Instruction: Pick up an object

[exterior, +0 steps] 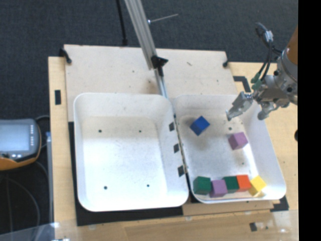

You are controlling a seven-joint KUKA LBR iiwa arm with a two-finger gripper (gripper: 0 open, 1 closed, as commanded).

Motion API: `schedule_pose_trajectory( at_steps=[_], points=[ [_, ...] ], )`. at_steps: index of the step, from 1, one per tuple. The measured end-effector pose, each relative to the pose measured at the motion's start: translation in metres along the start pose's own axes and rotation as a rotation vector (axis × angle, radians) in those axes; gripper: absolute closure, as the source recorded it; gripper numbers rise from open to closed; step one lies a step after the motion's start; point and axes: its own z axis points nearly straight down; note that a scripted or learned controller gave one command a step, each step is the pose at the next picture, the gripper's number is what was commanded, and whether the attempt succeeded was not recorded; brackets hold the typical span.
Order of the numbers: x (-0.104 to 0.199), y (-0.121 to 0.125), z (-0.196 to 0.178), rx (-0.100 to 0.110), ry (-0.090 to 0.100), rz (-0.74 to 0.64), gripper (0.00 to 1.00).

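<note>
A blue cube (199, 125) lies in the right bin (275, 157), a purple cube (237, 140) near it – the gripper (249, 111) hangs just above, fingers spread, pinching nothing; five more blocks line the bin's near wall.

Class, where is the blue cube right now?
The blue cube lies in the right bin, upper left area, left of the lone purple cube.
</note>
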Motion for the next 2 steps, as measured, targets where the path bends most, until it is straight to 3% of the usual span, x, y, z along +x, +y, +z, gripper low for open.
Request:
schedule_pose_trajectory(
  at_steps=[1, 2],
  points=[
    [-0.0182, 0.0110, -0.1396, -0.018, -0.004, 0.001, 0.00],
    [-0.0191, 0.0110, -0.1464, -0.012, -0.006, -0.006, 1.00]
  ],
)
